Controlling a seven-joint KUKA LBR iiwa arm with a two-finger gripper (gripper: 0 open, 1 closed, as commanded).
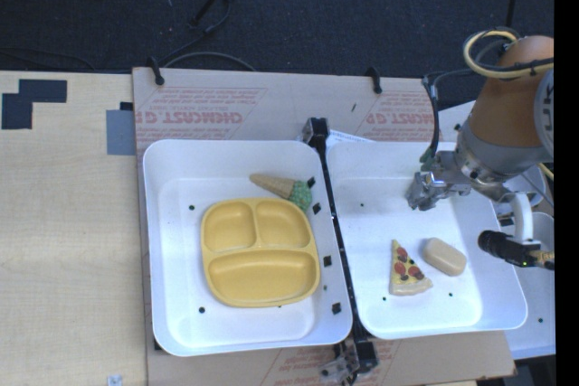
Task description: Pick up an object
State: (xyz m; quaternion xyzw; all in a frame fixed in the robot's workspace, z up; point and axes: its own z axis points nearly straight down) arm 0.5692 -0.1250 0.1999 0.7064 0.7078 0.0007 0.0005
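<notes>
tool (pixel 423 194) state unclear | pizza toy (pixel 407 268) & beige block (pixel 445 256) below it, apart

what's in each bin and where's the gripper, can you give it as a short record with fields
left bin: yellow divided plate; ice cream cone toy lying beside the plate's far edge
right bin: pizza slice toy; tan bread roll toy just right of the slice, apart from it
gripper: over the right bin's far part, away from both toys
held object: none seen between the fingers
arm: reaches in from the right
task state: nothing picked up yet
</notes>
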